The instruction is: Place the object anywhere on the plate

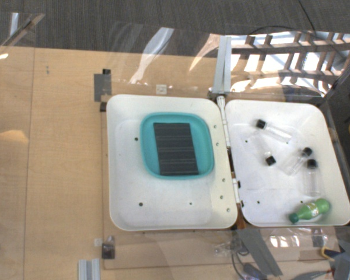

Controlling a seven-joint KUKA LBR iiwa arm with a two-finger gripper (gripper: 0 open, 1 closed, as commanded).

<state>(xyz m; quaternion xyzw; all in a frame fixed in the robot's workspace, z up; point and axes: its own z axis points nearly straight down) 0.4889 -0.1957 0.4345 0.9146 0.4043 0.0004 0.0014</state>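
We see two white bins side by side on the table (46, 156). The left bin (122, 209) holds a teal plate (147, 150) with a dark ribbed mat (175, 149) lying on it. The right bin (332, 156) holds several small clear vials with black caps (272, 132) and a green bottle (310, 210) lying on its side near the front right corner. The task does not say which object is meant; we judge the green bottle the likeliest, being the largest and easiest to see. It looks light and stiff, probably smooth plastic, so it may roll or slip under a careless pinch. We would take it across the middle of its body, fingers square to its long axis, well clear of the narrower white-tipped end. The clear vials would be harder: small, slick, hard to see against the white floor. As for the end effector, we cannot tell its state, so nothing is held as far as we can judge, and the plate waits well apart from the bottle.
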